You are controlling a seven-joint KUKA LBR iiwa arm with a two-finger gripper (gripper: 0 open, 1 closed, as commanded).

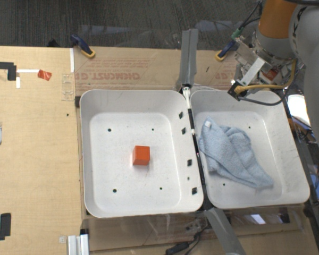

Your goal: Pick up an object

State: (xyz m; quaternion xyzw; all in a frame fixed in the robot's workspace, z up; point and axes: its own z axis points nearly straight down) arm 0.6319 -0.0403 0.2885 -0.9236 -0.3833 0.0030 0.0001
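Observation:
An orange-red block [141, 155] sits alone near the middle of the left bin [95, 142]. A crumpled grey-blue cloth [231, 155] lies in the right bin [279, 121], spread from its left wall toward the front right. My gripper [263, 68] hangs at the end of the grey arm with the orange band, above the right bin's back edge. It is well clear of the cloth and far from the block. Nothing shows in its grasp.
A grey bar [189, 57] stands between the bins at the back. Two blue-and-yellow clamps [82, 45] [226, 50] hold the cardboard behind the bins. A wooden board on the left carries a small red piece [44, 75] and black brackets.

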